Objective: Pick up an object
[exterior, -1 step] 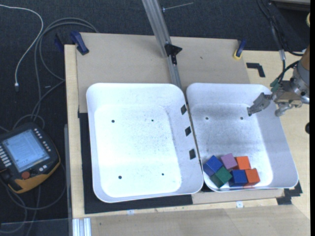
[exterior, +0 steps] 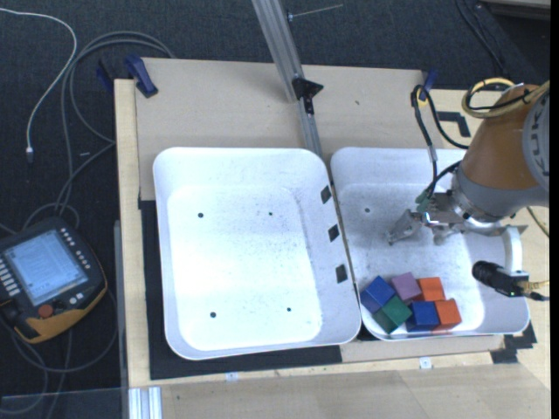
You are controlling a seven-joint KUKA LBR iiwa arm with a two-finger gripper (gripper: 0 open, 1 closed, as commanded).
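In the right bin (exterior: pixel 367 182), the gripper (exterior: pixel 403 231) hangs over bare speckled white floor near the bin's middle, metal fingers pointing toward the divider side. Fingers look slightly spread, nothing between them. No contact with any block.

Arm (exterior: pixel 507 160) comes in from the right bin's far side: fat rounded orange band, grey joint below it, black cables looping off it past the bin's upper edge. A black cylindrical fitting (exterior: pixel 494 275) on a white bracket sticks out below the wrist, over the bin's right part.

Blocks sit in a tight cluster at the right bin's front edge, well apart from the gripper, nearer the camera than it. All small cubes, matte, hard-edged. Blue block (exterior: pixel 378 292) leftmost, green block (exterior: pixel 395 312) just in front of it, touching. Purple block (exterior: pixel 406 285) beside the blue one. Orange block (exterior: pixel 431 288) right of the purple. A second blue block (exterior: pixel 425 314) in front of those, and an orange-red block (exterior: pixel 447 312) next to it at the cluster's right end.

Left bin (exterior: pixel 175 173) touches the right bin along the shared side: same shallow white plastic, rounded corners, dark specks, four small black dots. Black clips (exterior: pixel 333 232) on that shared rim. Aluminium rail (exterior: pixel 278 33) runs up and away from the right bin's back corner. Teach pendant (exterior: pixel 48 273) on dark carpet, well left of both bins.
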